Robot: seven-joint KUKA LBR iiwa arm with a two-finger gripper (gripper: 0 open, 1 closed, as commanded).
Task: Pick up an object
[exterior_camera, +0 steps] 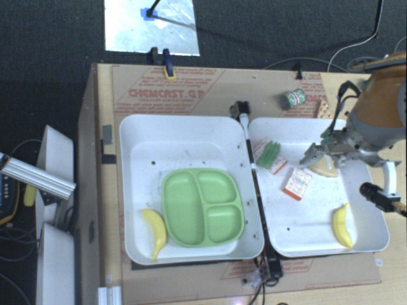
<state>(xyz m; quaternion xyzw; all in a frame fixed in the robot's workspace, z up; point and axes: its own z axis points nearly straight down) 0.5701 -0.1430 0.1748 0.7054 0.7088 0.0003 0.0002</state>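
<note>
My gripper [324, 159] hangs low over the far right part of the right bin [318, 240], open, its fingers either side of a flat beige object [327, 170] lying on the bin floor. Nothing is lifted between them. Just left of it lies a small orange and white box [297, 183]. A green bundle [270, 152] rests on a red and white packet [277, 166] near the bin's left wall. A yellow banana [342, 225] lies at the front right corner.
The left bin [184, 129] holds a green divided plate [202, 206] and a second banana [154, 231] at its front left. A green can [294, 98] lies on the cardboard behind the right bin. The arm's black bracket [380, 197] overhangs the right rim.
</note>
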